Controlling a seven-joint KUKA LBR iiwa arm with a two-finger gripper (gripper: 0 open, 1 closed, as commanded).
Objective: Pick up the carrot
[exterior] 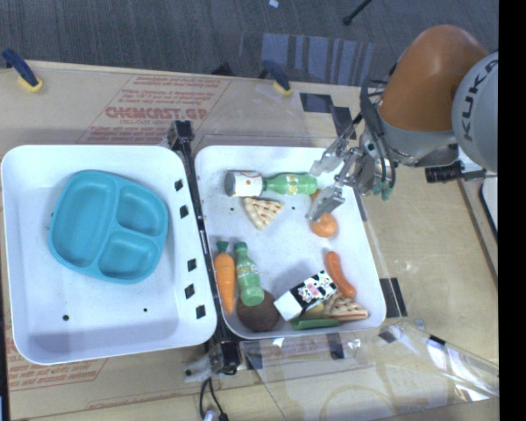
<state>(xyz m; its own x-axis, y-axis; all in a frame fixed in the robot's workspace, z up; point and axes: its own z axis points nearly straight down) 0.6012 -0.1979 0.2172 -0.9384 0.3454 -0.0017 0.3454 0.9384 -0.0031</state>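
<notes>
We see the carrot (224, 279) lying just left of the green bottle (246, 275), likely light, stiff and a bit slick, so we'd pinch its thick middle, while the gripper (333, 193), well away from that bottle, looks spread and carrying nothing.

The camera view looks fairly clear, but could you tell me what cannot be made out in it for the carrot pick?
- Gripper: fingers small and blurred over the right bin; open or shut unreadable.
- Orange item below the gripper: contact cannot be told.
- Carrot: its lower end sits against the bin wall and a brown item; tip unclear.
- Arm: cut off by the right edge.
</notes>
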